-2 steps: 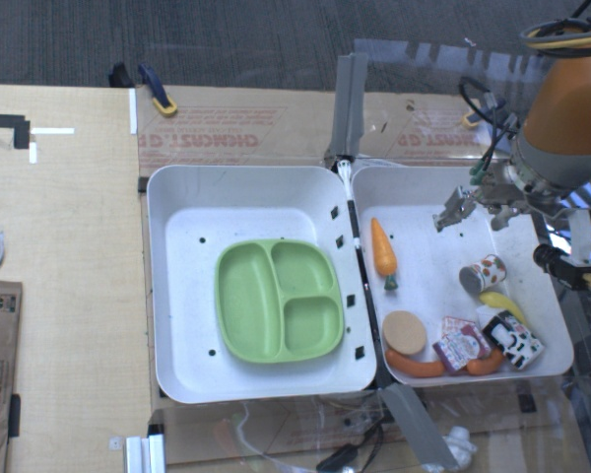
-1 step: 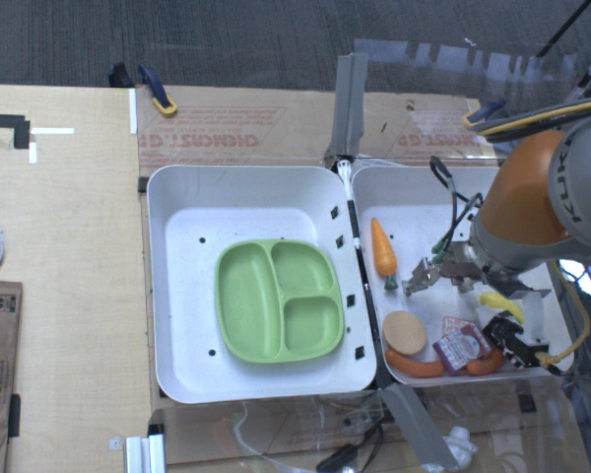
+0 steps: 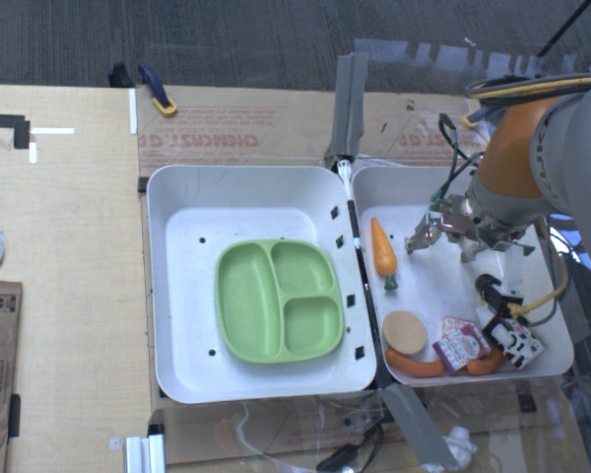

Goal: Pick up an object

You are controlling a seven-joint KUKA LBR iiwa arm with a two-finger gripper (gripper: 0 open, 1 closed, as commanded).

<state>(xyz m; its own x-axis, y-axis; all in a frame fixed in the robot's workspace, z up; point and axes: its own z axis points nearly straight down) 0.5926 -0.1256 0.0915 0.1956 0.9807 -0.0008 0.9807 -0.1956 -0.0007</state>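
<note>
While your tool (image 3: 445,239) hangs open and empty at the frame's right above the carrot (image 3: 383,248), nothing is picked up yet.

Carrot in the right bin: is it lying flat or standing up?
Lying flat. The carrot rests lengthwise on the floor of the right bin beside its left wall, green stem end toward the camera, apart from the gripper.

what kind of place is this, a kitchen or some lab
Likely a robotics lab bench, not a kitchen: two white bins sit on a wood bench, a grey and orange robot arm reaches in, and the food is toys, such as the carrot beside a green divided plate.
</note>
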